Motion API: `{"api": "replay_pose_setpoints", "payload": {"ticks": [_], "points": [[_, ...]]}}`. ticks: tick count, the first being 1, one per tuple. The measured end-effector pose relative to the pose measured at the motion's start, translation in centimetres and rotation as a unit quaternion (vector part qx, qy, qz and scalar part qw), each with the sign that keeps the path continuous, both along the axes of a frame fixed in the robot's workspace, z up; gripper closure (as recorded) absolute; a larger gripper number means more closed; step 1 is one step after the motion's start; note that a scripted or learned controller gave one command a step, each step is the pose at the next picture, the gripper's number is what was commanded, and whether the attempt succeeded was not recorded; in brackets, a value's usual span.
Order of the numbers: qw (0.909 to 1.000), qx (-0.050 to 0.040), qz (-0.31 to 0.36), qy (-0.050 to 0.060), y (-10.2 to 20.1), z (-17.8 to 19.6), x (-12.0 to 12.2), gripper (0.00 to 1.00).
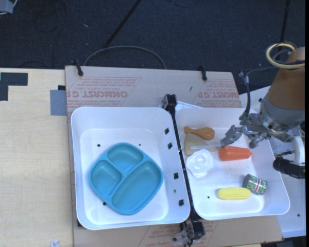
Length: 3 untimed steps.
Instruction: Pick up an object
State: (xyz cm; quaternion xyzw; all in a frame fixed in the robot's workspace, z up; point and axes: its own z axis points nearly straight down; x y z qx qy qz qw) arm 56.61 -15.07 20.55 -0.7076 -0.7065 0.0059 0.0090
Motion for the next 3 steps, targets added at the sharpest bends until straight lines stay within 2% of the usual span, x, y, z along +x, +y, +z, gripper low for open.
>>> {"api": "replay_pose_setpoints", "payload": {"ticks": [1,3], "points": [[1.0,-0.0011,0.001,-0.006,0.0,0.7,0.2,0.0],[1.0,0.0001,0.001,-0.003,1.5,-10.9,-1.6,0.0]]}}
